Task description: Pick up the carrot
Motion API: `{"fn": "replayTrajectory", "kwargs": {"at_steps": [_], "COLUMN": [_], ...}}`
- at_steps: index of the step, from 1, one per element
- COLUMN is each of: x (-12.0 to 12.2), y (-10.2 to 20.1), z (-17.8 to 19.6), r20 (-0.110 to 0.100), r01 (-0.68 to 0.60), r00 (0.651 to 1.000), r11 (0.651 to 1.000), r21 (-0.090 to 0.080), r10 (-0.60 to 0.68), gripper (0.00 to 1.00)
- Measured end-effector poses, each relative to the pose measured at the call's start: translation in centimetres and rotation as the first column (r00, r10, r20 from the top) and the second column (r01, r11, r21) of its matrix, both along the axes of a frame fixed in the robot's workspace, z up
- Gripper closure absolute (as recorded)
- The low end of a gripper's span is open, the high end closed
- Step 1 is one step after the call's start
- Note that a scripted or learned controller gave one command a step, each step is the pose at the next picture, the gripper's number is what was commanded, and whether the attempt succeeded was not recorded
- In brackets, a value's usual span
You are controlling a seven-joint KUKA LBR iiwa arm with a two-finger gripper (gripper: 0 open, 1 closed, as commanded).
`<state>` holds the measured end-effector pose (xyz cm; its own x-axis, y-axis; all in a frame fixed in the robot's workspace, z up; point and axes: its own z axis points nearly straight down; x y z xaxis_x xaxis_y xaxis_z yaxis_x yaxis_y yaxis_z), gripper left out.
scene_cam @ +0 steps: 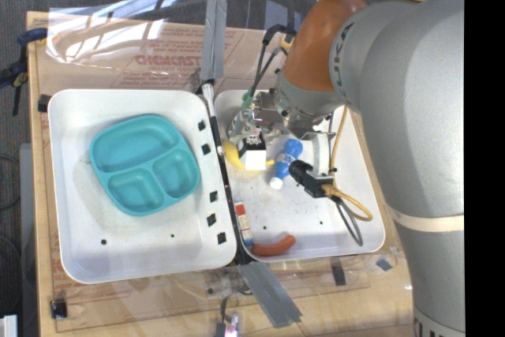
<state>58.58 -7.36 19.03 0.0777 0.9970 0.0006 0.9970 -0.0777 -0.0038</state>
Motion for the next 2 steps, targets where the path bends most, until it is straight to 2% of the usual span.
{"fn": "replayTrajectory", "kwargs": {"at_steps": [1,2], "x": [-0.9,1.6], "y": [-0.9,-2.5], "z": [4.1,-1.5], "r20": [0.003,-0.002], "r01": [-0.476,-0.106], "r00": [0.880,0.994], "r11": [0.880,0.994], "r21": [-0.001,0.000], "r10": [0.476,0.106], "gripper": [1.00,1.00]}}
